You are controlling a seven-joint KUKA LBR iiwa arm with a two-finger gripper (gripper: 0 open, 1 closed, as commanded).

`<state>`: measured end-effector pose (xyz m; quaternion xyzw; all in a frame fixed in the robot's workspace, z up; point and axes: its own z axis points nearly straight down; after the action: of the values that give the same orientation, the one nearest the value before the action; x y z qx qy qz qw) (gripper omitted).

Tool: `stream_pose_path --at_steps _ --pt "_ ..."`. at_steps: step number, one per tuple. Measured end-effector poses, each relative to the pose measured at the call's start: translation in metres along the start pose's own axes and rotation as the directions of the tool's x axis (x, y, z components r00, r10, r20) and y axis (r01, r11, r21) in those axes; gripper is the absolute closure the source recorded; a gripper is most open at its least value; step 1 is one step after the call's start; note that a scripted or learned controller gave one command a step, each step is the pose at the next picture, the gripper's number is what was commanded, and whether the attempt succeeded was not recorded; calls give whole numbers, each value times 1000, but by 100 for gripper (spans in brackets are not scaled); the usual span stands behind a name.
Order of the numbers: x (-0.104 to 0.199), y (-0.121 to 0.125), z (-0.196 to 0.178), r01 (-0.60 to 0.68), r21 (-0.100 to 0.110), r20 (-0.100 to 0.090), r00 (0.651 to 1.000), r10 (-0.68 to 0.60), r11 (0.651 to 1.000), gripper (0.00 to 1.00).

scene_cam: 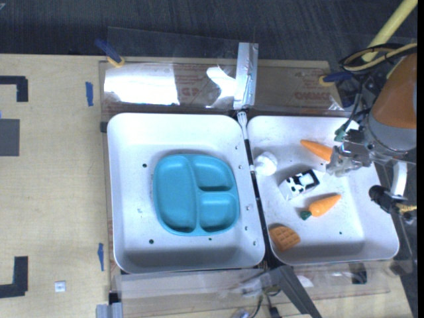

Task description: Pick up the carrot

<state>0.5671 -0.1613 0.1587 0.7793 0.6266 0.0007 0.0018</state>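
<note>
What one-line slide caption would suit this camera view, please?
Gripper hovers beside one carrot; a second carrot lies nearby in the right bin.

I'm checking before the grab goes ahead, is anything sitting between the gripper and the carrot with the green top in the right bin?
Nothing visible does. The gripper hangs at the right bin's far right, and bare white floor lies between it and the carrot. The black-and-white toy sits off to the carrot's left.

We're looking at a robotics lab: wooden bench, two white bins, taped markers, loose cables.
</note>
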Motion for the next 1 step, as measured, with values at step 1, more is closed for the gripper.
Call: stream_pose_path --at_steps 1 --pt "1 -1 1 1 3 0 1000 -1 1000 0"
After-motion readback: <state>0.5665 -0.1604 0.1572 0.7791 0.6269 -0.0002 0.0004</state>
